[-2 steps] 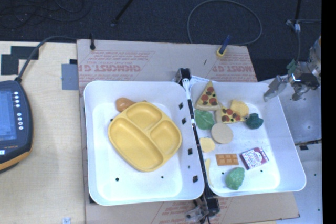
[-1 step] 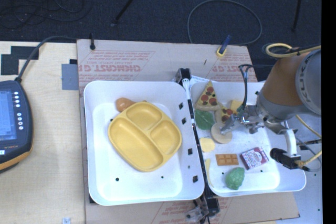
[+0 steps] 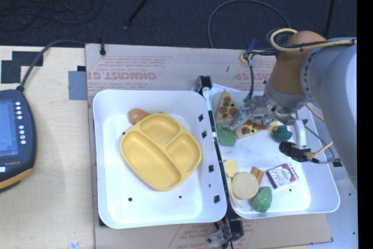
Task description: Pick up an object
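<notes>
My gripper (image 3: 258,112) hangs low over the back of the right bin (image 3: 326,198), under the orange wrist band. Just left of it lies a pizza slice (image 3: 226,107), and a second small pizza piece (image 3: 250,126) sits right below it. A teal lump (image 3: 283,133) rests to its right. Nearer the front lie a green leafy piece (image 3: 226,137), a round beige biscuit (image 3: 245,186), a yellow wedge (image 3: 231,168), a small brown cracker (image 3: 257,173), a red packet (image 3: 282,175) and a green lump (image 3: 262,200).
The left bin (image 3: 111,195) holds a yellow divided plate (image 3: 160,150) with an orange object (image 3: 138,115) behind it. A control pendant (image 3: 14,137) lies on the bench at far left. The arm's grey body covers the right bin's right rear corner.
</notes>
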Robot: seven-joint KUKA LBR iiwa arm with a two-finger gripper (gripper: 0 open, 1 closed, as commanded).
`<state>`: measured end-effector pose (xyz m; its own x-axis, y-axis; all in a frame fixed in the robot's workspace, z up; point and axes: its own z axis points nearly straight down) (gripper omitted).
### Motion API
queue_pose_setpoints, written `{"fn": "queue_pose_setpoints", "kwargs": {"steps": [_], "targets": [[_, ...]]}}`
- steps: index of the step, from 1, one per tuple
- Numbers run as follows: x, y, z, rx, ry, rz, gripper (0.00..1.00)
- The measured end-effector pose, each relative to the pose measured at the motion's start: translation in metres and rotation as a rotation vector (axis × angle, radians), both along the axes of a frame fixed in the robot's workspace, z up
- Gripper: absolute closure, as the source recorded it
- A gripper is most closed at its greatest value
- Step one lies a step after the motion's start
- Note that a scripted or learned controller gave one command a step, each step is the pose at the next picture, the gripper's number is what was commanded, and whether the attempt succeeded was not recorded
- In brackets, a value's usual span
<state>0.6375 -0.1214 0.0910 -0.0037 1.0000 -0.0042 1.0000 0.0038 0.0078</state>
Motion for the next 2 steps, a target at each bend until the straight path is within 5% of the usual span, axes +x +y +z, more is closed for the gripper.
{"fn": "queue_pose_setpoints", "kwargs": {"steps": [1, 2], "targets": [[-0.0008, -0.0011, 0.0130, 0.002, -0.001, -0.002, 1.00], [-0.0016, -0.0008, 0.0112, 0.002, 0.002, -0.002, 0.00]]}}
